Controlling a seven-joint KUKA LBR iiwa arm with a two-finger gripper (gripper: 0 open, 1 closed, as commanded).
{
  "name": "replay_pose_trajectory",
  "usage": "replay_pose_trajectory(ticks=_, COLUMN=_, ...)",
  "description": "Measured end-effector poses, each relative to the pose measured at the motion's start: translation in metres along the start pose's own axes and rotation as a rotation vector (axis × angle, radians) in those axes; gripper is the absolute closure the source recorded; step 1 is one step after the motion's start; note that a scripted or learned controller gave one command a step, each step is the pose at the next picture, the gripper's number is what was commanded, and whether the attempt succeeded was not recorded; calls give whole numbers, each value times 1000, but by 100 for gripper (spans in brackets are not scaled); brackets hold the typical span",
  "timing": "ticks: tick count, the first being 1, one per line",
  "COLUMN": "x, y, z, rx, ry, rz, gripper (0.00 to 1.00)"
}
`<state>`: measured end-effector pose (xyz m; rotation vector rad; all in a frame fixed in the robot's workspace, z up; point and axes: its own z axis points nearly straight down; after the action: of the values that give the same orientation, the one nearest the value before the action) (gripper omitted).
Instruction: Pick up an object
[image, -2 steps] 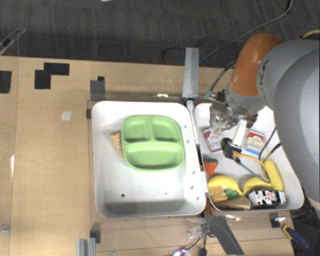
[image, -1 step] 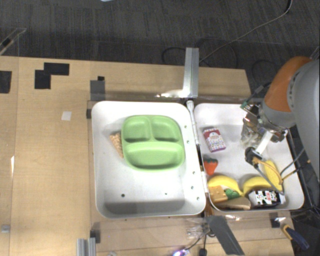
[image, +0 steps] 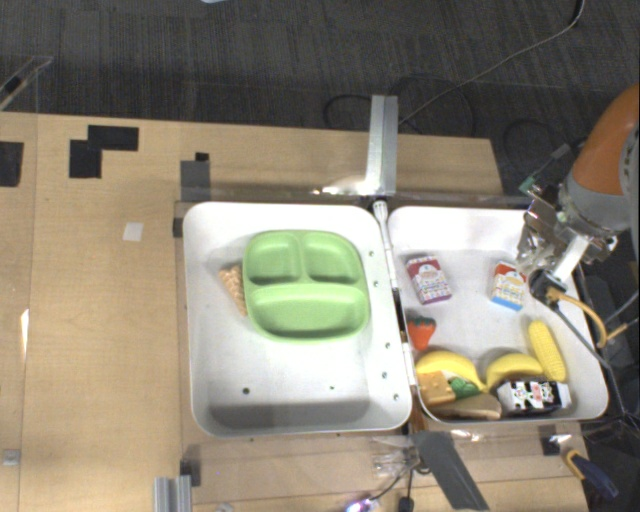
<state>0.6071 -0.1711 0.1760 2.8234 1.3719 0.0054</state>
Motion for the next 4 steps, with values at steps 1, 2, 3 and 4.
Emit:
replay_pose_trajectory(ticks=1, x=-43, y=-33, z=9, rx=4, ry=-3, rz=420, gripper=100)
replay_pose_trajectory(ticks=2, x=-38, y=-72, z=0, rx=4, ry=-2, rz=697, gripper=100)
replay_pose_trajectory(ticks=3, x=27, y=-82, z=85, rx=-4, ry=7, rz=562, gripper=100)
replay_pose_trajectory(ticks=4, x=26, y=-82, z=86, rx=-5, ry=6, rz=563, gripper=0)
